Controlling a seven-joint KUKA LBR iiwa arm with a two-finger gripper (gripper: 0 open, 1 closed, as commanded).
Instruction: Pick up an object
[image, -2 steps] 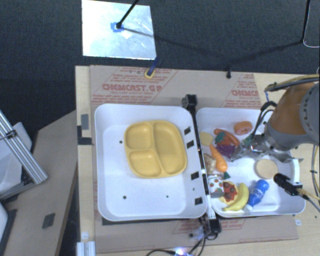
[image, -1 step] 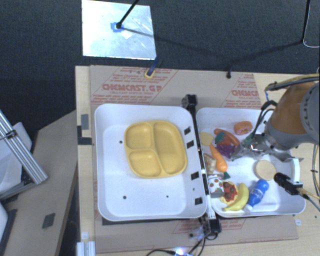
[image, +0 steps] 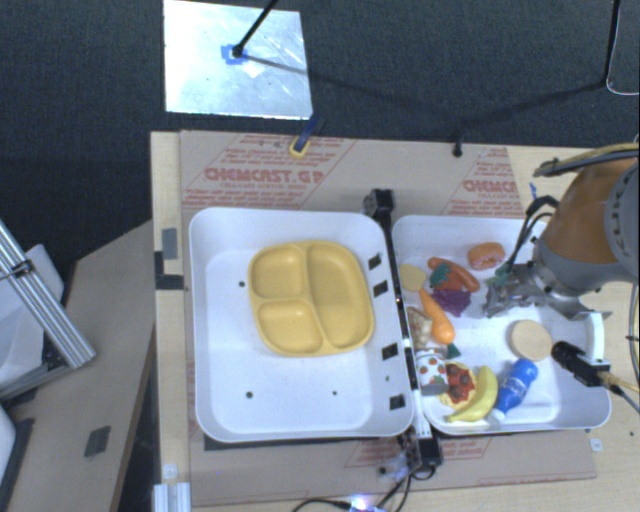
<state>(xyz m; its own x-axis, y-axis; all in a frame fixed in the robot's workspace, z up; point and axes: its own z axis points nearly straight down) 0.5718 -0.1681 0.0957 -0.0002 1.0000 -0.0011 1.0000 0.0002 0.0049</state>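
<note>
1. The bench (image: 250, 160) carries two white bins side by side: the left bin (image: 215, 330) and the right bin (image: 580, 400)
2. The arm (image: 595, 225), grey with an orange band, reaches in from the right over the right bin
3. A yellow three-part plate (image: 305, 297) lies in the middle of the left bin
4. The gripper (image: 500, 297) is low over the right bin's middle, just beside the purple toy; whether it is spread or pressed together cannot be told
5. Toy food is scattered in the right bin: a banana (image: 480, 395) at the near edge, a blue bottle (image: 513, 385) just beside it, a round biscuit (image: 530, 340) near the gripper
6. A carrot (image: 436, 316) lies near the divider, with a purple toy (image: 452, 297) just beside it
7. An orange bun (image: 487, 255) lies near the far wall
</note>
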